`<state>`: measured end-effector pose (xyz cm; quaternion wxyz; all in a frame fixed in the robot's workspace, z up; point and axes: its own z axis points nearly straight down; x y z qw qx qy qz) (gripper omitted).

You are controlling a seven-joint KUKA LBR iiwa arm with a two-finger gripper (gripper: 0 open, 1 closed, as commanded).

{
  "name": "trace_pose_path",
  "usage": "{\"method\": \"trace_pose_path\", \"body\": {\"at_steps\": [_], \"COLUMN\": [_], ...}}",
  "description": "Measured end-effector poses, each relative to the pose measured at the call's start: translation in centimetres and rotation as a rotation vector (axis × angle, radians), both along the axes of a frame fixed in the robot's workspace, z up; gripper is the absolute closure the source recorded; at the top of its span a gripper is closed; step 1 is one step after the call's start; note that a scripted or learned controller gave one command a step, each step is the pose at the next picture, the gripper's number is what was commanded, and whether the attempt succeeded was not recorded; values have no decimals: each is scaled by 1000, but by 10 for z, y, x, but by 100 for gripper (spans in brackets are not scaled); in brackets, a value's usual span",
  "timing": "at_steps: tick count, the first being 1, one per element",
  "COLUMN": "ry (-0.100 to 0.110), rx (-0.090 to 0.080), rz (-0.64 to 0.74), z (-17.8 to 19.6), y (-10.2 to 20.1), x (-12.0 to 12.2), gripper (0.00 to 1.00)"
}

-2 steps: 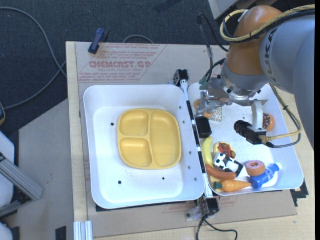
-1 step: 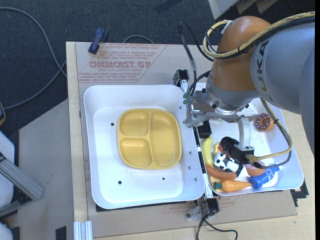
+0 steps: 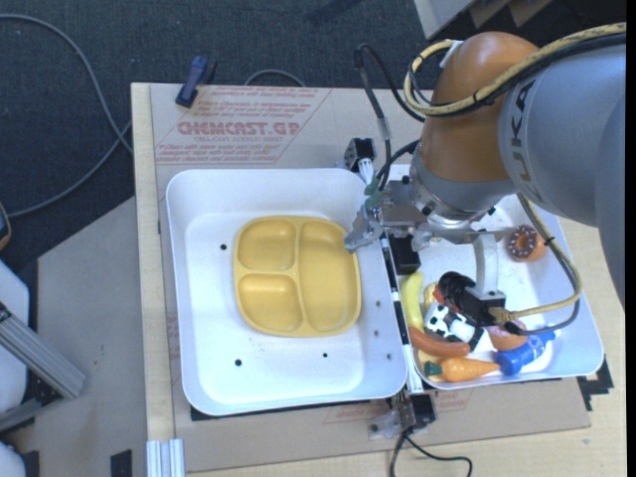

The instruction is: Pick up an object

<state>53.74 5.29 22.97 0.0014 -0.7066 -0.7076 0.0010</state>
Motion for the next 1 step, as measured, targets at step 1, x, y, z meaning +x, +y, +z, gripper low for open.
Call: {"method": "trace_pose_path", "body": {"at_steps": [1], "ry": [-4], "rx": [-2], "rz": [-2], "z": [-32], "y": [-56], "x": [42], "gripper": [0]}}
